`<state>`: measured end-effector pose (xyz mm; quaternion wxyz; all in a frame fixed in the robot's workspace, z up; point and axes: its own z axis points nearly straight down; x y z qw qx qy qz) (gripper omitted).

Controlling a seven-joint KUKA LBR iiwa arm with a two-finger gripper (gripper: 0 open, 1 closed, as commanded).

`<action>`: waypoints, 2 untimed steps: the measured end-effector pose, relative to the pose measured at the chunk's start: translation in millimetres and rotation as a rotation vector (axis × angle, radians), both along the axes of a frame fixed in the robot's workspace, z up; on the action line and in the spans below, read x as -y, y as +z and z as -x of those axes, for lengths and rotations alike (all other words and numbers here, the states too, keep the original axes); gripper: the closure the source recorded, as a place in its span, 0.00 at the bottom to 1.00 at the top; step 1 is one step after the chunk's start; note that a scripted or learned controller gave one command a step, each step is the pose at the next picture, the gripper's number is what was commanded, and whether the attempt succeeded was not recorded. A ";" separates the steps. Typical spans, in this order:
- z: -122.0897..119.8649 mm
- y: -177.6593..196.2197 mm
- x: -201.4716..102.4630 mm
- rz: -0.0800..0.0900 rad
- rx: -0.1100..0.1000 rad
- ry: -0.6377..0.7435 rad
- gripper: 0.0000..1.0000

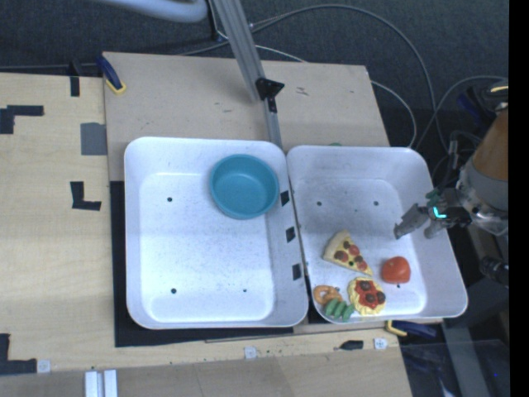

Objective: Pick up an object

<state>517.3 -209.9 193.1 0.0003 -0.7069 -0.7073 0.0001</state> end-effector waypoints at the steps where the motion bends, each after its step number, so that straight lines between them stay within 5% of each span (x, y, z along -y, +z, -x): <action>1: -0.1 0.0 0.0 0.000 0.000 0.000 0.00; 2: -2.3 -62.5 -2.5 -0.001 -0.005 0.000 0.00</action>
